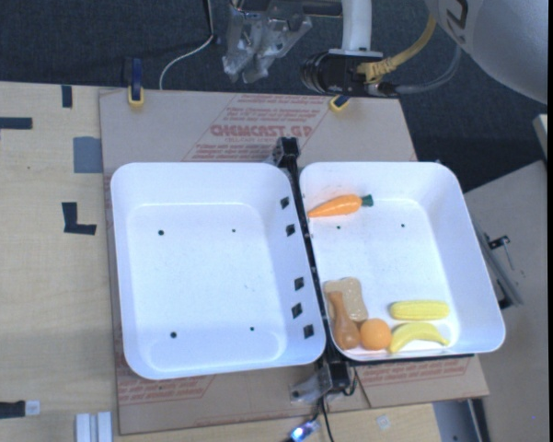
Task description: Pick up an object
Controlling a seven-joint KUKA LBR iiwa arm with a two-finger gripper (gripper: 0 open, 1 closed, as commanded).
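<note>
Brown cardboard (258, 132) covers the pale wooden bench (37, 247), which carries a few dark tape marks, and dark carpet (74, 17) lies beyond its far edge. Two white bins sit side by side on the cardboard, joined by black clips. In the right bin (442, 247), a carrot (336, 206) lies near the far left corner; a bread slice (344, 296), a brown sausage (342, 328), an orange (375, 335), a corn cob (419, 310) and a banana (418, 337) cluster along the near edge. Above the carpet, well clear of both bins, hangs the gripper (253, 46); whether its fingers are apart cannot be told.
</note>
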